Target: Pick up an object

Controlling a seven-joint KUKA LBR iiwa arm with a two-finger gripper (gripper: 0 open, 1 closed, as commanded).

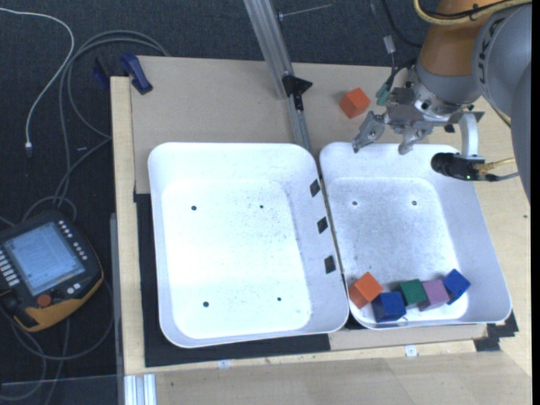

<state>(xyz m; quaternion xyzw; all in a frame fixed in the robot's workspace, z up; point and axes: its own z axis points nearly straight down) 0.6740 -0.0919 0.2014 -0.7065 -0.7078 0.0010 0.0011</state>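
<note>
My gripper (pixel 385 142) hangs over the far rim of the right bin (pixel 472 226), its two fingers spread apart with nothing between them. Several small blocks lie in a row along that bin's near wall: an orange block (pixel 366 288), a blue block (pixel 389 305), a green block (pixel 413 293), a purple block (pixel 435 293) and another blue block (pixel 456 283). They sit well below the gripper in the view, across the bin floor. One more orange block (pixel 355 102) rests on the bench outside the bins, just left of the gripper.
The left bin (pixel 169 226) stands beside the right one, with black clips (pixel 321 224) along the shared edge. A slanted metal rail (pixel 270 36) runs down to the bins' far junction. A pendant (pixel 42 264) and cables lie off the bench at left.
</note>
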